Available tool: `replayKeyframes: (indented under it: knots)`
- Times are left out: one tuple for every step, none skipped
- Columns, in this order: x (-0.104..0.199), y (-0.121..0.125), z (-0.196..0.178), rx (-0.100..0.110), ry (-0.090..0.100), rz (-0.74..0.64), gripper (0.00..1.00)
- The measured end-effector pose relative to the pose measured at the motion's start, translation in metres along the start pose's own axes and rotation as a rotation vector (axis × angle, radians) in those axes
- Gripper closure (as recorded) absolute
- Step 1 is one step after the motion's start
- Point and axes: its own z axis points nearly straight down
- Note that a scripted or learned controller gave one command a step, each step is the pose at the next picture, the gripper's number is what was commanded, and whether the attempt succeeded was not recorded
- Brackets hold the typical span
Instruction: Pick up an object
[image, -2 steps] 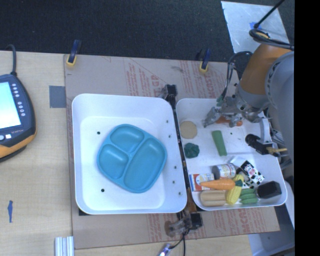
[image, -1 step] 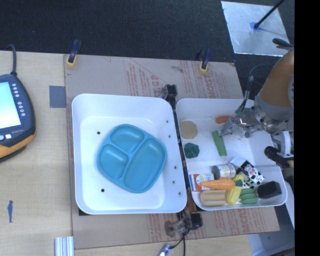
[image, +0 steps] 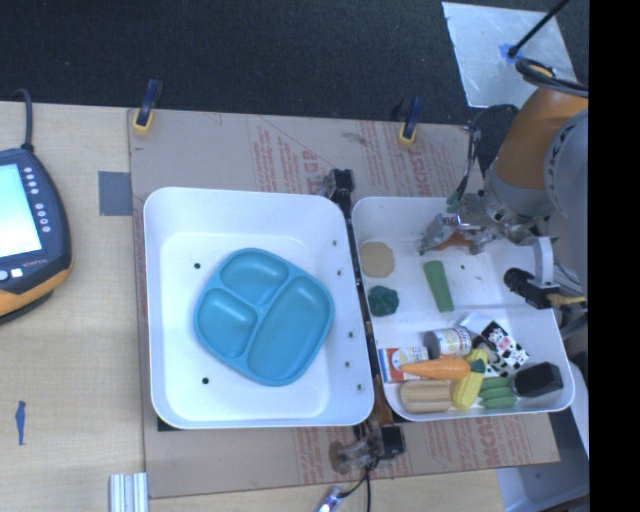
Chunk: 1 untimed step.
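Faint red print on the cardboard sheet (image: 300, 150) is unreadable.

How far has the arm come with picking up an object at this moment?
Nothing looks picked up yet. The gripper is low over the upper part of the right bin, and I see no object between its fingers. The green stick, the tan disc and the carrot lie in that bin. Grasping and lifting are left.
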Motion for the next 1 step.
replayKeyframes:
  knots:
    - [0.0335,-0.0433,0.0005,0.002,-0.001,-0.001,0.00]
